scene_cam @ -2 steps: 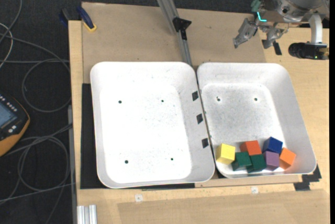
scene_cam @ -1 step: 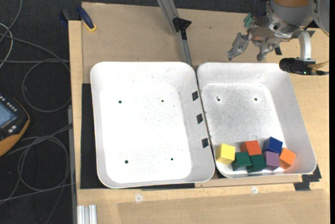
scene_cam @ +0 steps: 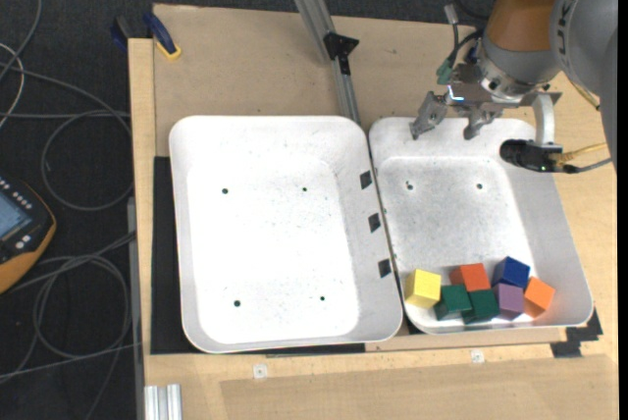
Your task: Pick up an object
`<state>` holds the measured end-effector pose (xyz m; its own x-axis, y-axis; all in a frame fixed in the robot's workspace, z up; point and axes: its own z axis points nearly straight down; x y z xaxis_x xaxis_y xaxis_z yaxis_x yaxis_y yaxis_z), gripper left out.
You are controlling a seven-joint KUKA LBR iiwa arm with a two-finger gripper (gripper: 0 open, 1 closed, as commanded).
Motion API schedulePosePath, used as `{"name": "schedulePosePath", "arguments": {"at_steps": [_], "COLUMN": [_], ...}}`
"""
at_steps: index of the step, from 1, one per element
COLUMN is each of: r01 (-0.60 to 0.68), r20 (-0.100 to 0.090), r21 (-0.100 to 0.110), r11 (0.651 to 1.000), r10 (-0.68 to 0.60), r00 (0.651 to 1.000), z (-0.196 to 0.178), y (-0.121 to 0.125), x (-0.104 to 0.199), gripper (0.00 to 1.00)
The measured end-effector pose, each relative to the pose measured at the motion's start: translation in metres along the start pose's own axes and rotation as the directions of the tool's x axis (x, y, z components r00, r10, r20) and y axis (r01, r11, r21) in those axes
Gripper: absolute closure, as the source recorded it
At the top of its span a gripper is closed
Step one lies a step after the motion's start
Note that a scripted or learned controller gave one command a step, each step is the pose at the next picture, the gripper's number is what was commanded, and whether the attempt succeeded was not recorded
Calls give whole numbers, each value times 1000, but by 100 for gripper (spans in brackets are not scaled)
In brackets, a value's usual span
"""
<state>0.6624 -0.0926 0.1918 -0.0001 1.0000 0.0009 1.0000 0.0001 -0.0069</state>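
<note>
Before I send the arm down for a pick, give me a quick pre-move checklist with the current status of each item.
1. Gripper carries nothing: ok, fingers spread with nothing between them.
2. Gripper over the targets: not ok, it hangs at the far edge of the right bin, while the blocks sit at the near end.
3. Targets in sight: ok, yellow block, red block, blue block, purple block, orange block and green blocks.
4. Room around a block: not ok for most, they are bunched together; the yellow block is the most exposed.
5. Descent depth: cannot tell.
</note>
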Motion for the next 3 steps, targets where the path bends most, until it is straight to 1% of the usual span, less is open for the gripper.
{"name": "schedulePosePath", "arguments": {"at_steps": [1, 2, 3], "r01": [-1, 0, 0], "r20": [0, 0, 2], "r21": [2, -10, -14], "r11": [1000, 1000, 1000], "r10": [1, 0, 0], "r00": [1000, 1000, 1000], "z": [62, 46, -1], "y": [-1, 2, 4], "x": [-6, -5, -10], "gripper": [0, 100, 100]}}
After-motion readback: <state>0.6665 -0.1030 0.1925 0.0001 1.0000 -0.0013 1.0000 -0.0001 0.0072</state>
